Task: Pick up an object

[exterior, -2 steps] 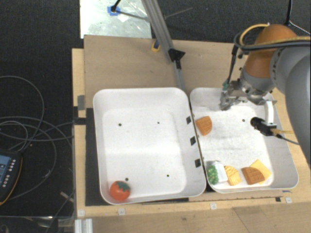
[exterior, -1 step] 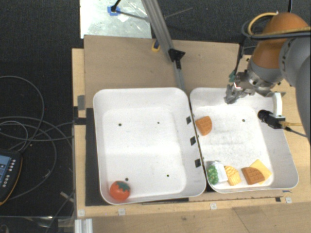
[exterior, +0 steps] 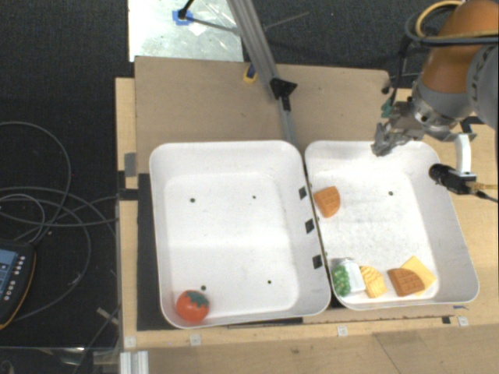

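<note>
My gripper (exterior: 383,148) hangs over the far rim of the right bin (exterior: 437,179), near its back edge, with nothing seen between its fingers. An orange bread-like piece (exterior: 327,201) lies by the right bin's left wall. Along that bin's near edge sit a green and white item (exterior: 344,276), a yellow piece (exterior: 373,280), a brown waffle-like piece (exterior: 404,280) and a yellow wedge (exterior: 419,269). A red tomato (exterior: 192,305) rests in the near left corner of the left bin (exterior: 226,162).
A grey pole (exterior: 257,41) slants across the bench behind the bins. Black clips (exterior: 309,226) sit on the seam between the bins. Cables and a handheld pendant (exterior: 12,275) lie on the floor to the left.
</note>
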